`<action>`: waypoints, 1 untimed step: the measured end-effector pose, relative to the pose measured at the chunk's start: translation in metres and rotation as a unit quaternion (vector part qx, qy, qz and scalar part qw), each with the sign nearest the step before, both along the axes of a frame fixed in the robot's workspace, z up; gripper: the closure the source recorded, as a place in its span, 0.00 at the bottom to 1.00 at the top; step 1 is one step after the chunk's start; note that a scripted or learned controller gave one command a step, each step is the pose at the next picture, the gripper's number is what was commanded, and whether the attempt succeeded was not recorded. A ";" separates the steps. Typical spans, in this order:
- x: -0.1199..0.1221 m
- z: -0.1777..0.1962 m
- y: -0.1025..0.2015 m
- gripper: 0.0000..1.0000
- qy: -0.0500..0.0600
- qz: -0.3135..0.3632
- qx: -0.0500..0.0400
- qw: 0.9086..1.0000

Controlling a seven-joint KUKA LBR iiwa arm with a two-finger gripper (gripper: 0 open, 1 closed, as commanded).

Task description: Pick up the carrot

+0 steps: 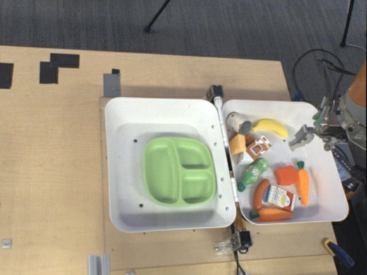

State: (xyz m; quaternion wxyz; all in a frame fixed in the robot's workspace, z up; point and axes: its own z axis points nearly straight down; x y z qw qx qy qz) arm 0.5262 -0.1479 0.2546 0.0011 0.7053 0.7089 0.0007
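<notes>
The carrot, orange with a small green top, lies lengthwise near the right wall of the right bin. It sits next to an orange block. My gripper hangs over the bin's upper right part, above and slightly right of the carrot and apart from it. Its fingers stand open with nothing between them.
The right bin also holds a banana, a green bottle, a juice carton, a red sausage, a small brown box and a cheese wedge. A green divided plate lies in the left bin.
</notes>
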 end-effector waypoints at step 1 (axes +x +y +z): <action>-0.014 -0.099 -0.059 0.00 0.002 0.034 0.000 0.999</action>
